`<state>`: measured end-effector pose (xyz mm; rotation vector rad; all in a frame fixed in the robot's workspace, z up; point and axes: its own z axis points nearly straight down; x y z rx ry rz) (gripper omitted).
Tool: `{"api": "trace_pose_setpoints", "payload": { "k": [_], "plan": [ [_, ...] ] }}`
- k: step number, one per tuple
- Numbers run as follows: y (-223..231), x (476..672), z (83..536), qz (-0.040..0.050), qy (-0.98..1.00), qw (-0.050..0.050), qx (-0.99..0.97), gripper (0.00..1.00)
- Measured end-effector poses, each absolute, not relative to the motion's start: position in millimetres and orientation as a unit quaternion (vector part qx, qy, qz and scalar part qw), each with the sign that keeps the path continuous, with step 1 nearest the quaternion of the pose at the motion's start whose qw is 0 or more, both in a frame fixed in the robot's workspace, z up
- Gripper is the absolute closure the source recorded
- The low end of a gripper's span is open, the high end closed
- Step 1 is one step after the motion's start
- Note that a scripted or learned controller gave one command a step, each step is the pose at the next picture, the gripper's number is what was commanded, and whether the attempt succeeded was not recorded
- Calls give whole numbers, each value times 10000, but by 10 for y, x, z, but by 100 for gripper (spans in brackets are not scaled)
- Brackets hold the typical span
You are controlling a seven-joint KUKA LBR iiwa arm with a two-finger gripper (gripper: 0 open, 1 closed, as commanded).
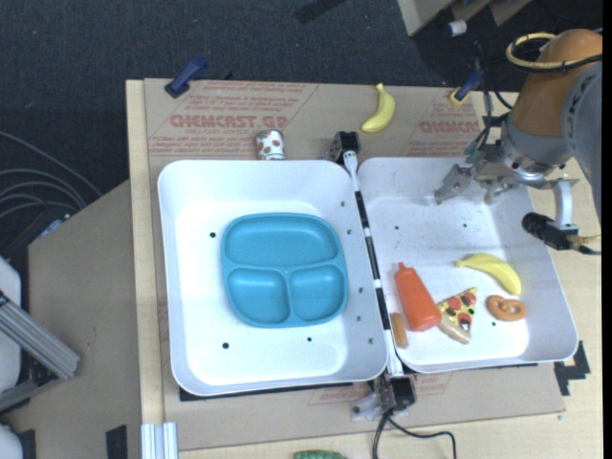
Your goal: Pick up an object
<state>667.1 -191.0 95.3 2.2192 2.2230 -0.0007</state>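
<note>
The desk (239, 103) is a pale board printed with red lettering, filling the middle of the frame and carrying two shallow white bins side by side. The left bin (186, 256) holds a blue divided plate (283, 268), with three compartments, lying flat at its centre. The right bin (540, 304) holds the small things, all gathered in its lower half: an orange-red bottle (416, 297) lying on its side near the bin's left wall, a yellow banana (491, 271) to the right of it, a toy pizza slice (459, 314) just below the banana and touching or nearly touching the bottle, and a small brown pretzel-like piece (505, 307) near the lower right. The grey arm with its orange band (559, 89) comes in at the upper right of the frame, and the claw (475, 187) hangs over the upper part of the right bin with its thin metal fingers spread apart, nothing between them. The banana, the nearest of the things, lies well below the claw in the frame and slightly to the right, apart from it. On the desk above the bins lie a second banana (380, 111) and a small red-and-white speckled object (271, 144), and a blue clip (185, 77) sits at the board's upper left corner.
</note>
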Motion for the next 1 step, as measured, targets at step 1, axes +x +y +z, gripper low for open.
{"api": "trace_pose_setpoints", "payload": {
  "k": [1],
  "plan": [
    [-1908, 6678, 1059, 5, 7079, 15, 7063, 100]
  ]
}}
